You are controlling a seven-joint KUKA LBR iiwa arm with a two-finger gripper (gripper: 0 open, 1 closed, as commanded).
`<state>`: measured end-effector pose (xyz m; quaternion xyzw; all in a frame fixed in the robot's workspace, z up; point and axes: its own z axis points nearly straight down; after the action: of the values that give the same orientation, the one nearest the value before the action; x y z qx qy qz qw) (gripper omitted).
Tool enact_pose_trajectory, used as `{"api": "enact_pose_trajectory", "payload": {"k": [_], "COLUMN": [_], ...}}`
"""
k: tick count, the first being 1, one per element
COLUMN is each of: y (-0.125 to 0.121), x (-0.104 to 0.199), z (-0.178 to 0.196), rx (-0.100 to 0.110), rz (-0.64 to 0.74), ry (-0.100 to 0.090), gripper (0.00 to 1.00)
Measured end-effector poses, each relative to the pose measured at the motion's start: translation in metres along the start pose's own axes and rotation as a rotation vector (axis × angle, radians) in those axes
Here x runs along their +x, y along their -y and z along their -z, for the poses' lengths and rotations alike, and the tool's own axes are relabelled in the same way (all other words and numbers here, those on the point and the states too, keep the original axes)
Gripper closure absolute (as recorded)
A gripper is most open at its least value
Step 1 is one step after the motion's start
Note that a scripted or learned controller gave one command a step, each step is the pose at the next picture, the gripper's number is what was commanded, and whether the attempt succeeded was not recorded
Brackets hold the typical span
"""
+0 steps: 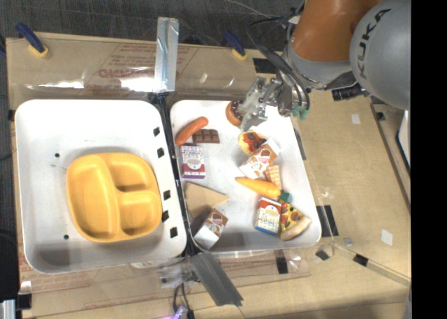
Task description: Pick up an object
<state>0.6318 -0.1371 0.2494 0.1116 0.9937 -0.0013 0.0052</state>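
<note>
A small round brown toy food (234, 110) lies at the far edge of the right bin (307, 192), just beside the gripper (253, 110); whether the gripper is open or closed, I cannot tell. Pressed against the bin wall, it could slip aside, or the neighbouring pastry (250, 141) could be knocked.

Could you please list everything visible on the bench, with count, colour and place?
Bins: two, white, side by side.
Divided tray: one, yellow, left bin.
Sausage: one, red-orange, right bin, upper left.
Chocolate bar: one, brown, beside sausage.
Carrot: one, orange, right bin, middle.
Pizza slice: one, yellow-red, lower right corner.
Small cartons: four, mostly white-red, right bin.
Clamps: two, blue, back edge.
Gripper: one, silver, above right bin's top edge.
Arm: one, grey and orange, right.
</note>
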Motion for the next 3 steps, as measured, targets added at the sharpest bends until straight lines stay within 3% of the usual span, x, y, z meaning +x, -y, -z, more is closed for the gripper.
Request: {"api": "enact_pose_trajectory", "payload": {"k": [1, 2, 3], "y": [0.035, 0.050, 0.056], "x": [-0.013, 0.010, -0.020], "z": [0.039, -0.108, -0.017], "rx": [-0.001, -0.004, 0.000], "rz": [0.113, 0.123, -0.149], "ry": [-0.007, -0.023, -0.004], "gripper": [1.00, 1.00, 1.00]}}
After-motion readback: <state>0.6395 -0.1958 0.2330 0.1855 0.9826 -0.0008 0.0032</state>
